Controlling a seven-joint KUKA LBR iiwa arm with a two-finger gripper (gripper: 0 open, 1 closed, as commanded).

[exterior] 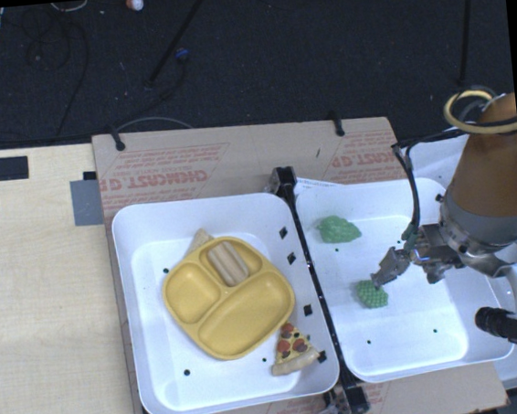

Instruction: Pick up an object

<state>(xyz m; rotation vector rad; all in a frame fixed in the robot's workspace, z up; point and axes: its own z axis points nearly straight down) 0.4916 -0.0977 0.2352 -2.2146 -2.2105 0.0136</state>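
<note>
In the right bin (pixel 411 346) lie two green toy foods: a leafy piece (pixel 338 230) near the back left and a knobbly broccoli-like piece (pixel 372 294) near the middle. My gripper (pixel 387 273) reaches in from the right and sits low, just above and right of the knobbly piece, its tip almost touching it. Nothing shows between its fingers.
The left bin (pixel 145 259) holds a yellow divided plate (pixel 243 318) with a tan hot-dog bun (pixel 229 262) in one compartment. A toy pizza slice (pixel 294 348) lies by the plate's front right. A black divider (pixel 306 270) separates the bins.
</note>
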